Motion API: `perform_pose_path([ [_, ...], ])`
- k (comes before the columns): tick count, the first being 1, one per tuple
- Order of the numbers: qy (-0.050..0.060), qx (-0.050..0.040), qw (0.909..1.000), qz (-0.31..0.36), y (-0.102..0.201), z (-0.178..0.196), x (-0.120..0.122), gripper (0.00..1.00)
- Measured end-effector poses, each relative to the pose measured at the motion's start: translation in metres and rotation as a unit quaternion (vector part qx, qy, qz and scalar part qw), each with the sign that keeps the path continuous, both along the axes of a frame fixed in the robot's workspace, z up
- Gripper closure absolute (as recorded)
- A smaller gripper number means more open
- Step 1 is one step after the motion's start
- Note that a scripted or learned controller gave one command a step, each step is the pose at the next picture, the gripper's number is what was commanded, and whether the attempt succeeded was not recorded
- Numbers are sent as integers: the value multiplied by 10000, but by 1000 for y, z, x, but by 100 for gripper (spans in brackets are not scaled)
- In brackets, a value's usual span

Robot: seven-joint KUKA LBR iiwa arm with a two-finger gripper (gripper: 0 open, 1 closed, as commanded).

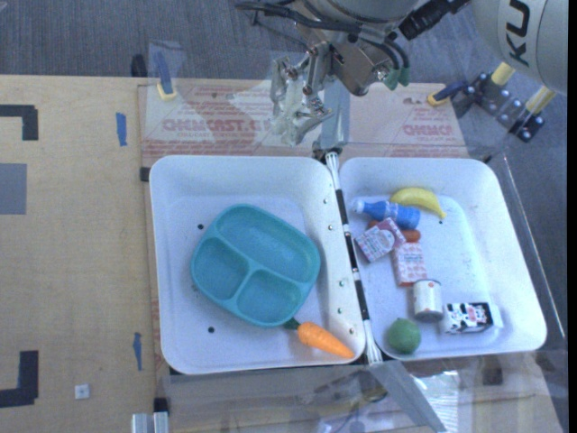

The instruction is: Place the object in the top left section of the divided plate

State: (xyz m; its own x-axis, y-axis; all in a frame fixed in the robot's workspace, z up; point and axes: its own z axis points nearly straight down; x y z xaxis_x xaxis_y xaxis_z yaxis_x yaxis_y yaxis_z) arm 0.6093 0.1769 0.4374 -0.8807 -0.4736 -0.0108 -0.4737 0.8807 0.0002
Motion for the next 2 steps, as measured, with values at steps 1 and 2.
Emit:
perform_pose_path([
  [1, 16, -22, 9946, 1041, -62, 0, -45, 100],
  [2, 18, -27, 9837, 1796, -80, -51, -123, 100],
])
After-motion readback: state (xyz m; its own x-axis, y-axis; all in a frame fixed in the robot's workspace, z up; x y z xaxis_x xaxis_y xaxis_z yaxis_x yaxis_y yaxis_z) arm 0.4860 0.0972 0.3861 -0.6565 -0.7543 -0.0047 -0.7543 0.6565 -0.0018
